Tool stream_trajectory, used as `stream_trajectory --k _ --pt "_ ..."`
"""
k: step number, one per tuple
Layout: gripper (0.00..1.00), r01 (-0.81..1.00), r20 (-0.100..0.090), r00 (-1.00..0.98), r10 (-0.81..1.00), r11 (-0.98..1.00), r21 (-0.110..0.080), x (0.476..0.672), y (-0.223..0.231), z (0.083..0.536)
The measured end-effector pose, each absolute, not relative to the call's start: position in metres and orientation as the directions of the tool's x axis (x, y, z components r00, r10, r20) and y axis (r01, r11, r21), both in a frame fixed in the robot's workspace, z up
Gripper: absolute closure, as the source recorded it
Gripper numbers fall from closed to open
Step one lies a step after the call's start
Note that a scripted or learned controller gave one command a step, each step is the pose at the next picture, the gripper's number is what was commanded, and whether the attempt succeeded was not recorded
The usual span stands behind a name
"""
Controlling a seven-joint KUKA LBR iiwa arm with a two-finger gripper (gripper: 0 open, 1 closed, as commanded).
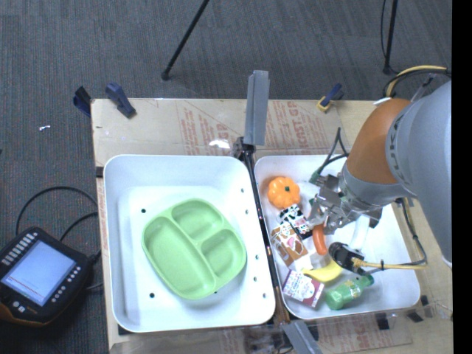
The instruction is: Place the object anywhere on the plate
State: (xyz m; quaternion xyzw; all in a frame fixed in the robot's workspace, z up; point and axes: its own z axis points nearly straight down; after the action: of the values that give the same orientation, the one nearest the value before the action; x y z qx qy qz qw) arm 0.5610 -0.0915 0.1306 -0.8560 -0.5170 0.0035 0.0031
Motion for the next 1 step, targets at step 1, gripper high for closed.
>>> stream_trajectory --k 1 --pt "1.0 0.853 -0.004 0.522 0.853 -0.522 -0.007 0.5732 -0.0301 0.184"
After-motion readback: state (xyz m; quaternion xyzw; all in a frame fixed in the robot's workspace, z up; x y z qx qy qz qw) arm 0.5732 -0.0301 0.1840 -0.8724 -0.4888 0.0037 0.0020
